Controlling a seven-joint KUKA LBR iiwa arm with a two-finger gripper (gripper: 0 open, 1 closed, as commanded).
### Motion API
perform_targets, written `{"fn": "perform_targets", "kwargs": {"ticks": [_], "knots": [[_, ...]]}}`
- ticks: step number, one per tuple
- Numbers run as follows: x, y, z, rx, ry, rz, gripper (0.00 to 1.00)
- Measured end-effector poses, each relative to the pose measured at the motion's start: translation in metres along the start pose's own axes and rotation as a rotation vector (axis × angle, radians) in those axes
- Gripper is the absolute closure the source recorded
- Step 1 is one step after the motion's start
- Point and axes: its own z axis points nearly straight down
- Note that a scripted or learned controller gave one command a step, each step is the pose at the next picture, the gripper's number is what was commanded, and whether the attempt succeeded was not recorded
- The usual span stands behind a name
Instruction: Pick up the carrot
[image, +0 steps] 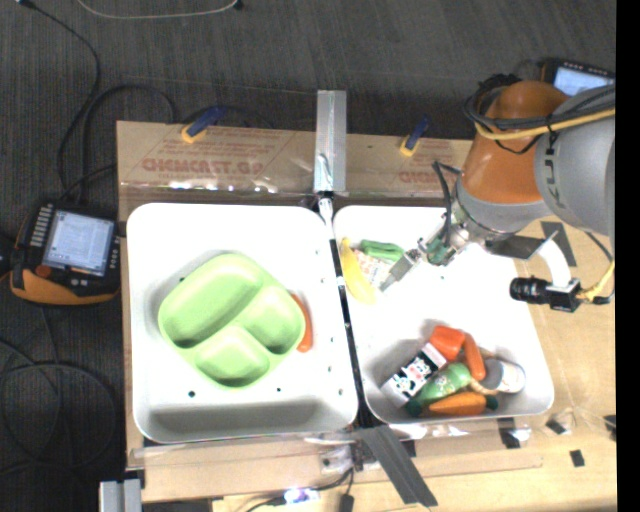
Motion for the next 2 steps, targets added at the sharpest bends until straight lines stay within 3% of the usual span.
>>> {"fn": "perform_targets", "kwargs": {"ticks": [1,2], "knots": [[-0.007,-0.033,0.022,0.0,0.001,-0.362,0.0],[-0.012,-0.015,0.093,-0.004,-0.008,-0.625,0.0]]}}
